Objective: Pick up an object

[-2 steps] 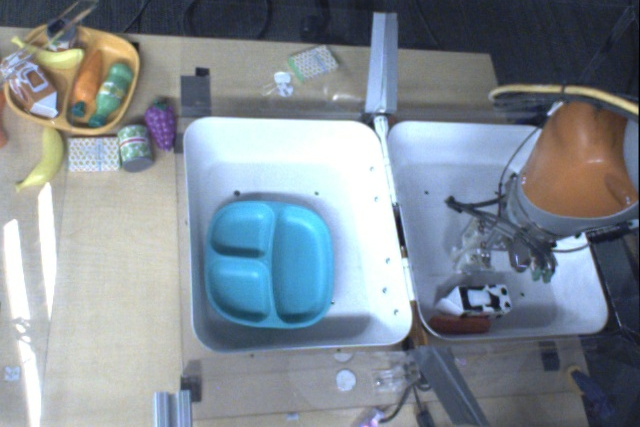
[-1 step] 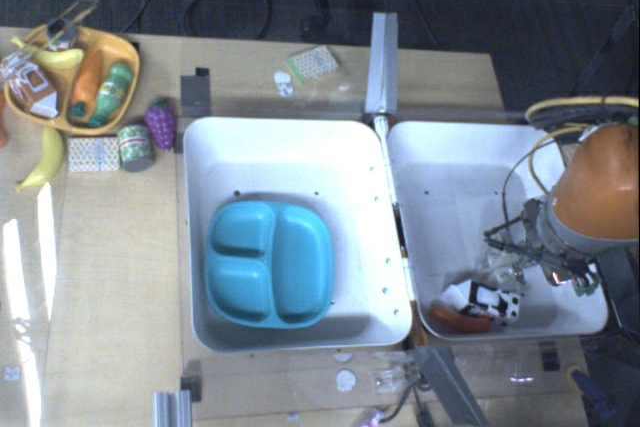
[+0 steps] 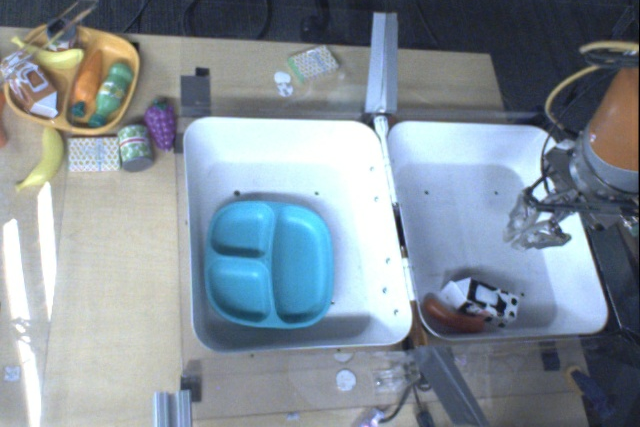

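No legible text, nos. or brand marks. Printed packets at the bench's left edge (image 3: 95, 155) and far edge (image 3: 313, 64): lettering too blurred to read.

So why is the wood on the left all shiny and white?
Camera view: a streak of glare from overhead light washes out the bench; the blue divided plate casts a soft shadow in the left bin; the end effector looks slightly blurred.

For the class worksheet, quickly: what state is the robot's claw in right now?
Claw: it hangs over the right shallow white plastic bin with nothing visible in it; whether it is open or closed cannot be told.
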Robot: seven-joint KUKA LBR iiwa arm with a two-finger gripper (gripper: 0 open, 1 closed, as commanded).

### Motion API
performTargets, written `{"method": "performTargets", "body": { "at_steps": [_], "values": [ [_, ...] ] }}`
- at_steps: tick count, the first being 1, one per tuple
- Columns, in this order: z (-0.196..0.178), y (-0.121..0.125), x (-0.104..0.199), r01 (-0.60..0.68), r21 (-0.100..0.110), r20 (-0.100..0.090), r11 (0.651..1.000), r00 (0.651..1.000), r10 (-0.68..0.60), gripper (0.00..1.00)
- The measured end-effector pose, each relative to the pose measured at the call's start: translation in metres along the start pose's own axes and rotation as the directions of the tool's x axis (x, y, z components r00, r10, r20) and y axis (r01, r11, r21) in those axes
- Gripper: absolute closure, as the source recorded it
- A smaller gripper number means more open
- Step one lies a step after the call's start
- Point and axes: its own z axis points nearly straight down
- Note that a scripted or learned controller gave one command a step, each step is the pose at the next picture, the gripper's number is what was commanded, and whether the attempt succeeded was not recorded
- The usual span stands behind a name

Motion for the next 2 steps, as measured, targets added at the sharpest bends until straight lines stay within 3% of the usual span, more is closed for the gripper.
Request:
{"method": "performTargets", "body": {
  "at_steps": [1,2],
  "values": [
    [0.1098,-0.0448,0.0123,0.138,0.006,0.005,0.99,0.99,-0.138,1.0],
    [0.1101,-0.0448,0.0126,0.137,0.006,0.004,0.991,0.991,-0.137,0.0]
  ]
}}
